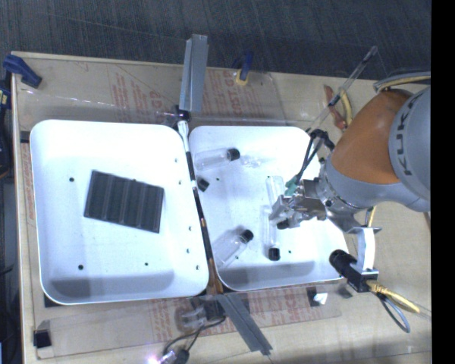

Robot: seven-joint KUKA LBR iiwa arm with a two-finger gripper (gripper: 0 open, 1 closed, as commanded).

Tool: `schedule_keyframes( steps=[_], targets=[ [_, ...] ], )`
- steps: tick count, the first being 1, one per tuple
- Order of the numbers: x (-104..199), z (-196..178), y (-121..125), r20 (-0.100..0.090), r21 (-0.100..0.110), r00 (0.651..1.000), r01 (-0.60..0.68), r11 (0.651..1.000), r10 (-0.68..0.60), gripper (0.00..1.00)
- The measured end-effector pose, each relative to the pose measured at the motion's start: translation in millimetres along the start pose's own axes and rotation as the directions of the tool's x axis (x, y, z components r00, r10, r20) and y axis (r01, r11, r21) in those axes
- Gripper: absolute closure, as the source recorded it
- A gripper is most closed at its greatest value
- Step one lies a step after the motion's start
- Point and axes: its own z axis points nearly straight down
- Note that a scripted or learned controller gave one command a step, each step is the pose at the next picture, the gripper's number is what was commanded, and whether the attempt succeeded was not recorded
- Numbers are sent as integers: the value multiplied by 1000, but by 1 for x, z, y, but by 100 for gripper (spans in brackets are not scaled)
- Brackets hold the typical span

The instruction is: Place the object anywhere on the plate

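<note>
Bench (98, 82): pale board under two shallow white bins set side by side, dark carpet beyond its far edge.
Left bin (53, 150): well to the left of the gripper, across the dividing rims.
Plate (124, 200): dark, ribbed and rectangular, flat on the left bin floor, slightly tilted, far left of the gripper and apart from every vial.
Right bin (250, 139): around and beneath the gripper.
Arm (379, 154): grey with an orange band, coming in from the right over the right bin's right side.
Gripper (287, 212): low over the right bin's middle-right; state of grasp impossible to tell at this size and blur.
Upright vial (272, 203): clear with a black cap at its near end, just beside or touching the gripper on its left; cannot tell whether held.
Far vial (216, 158): clear, black-capped, lying up and to the left of the gripper near the bin's far wall.
Near vial (231, 243): clear, black-capped, lying down and to the left of the gripper near the divider.
</note>
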Motion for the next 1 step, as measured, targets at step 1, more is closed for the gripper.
schedule_keyframes(
  steps=[1],
  targets=[
    [79, -42, 53, -2, -2, 1000, 16, 1000, -16, 100]
  ],
)
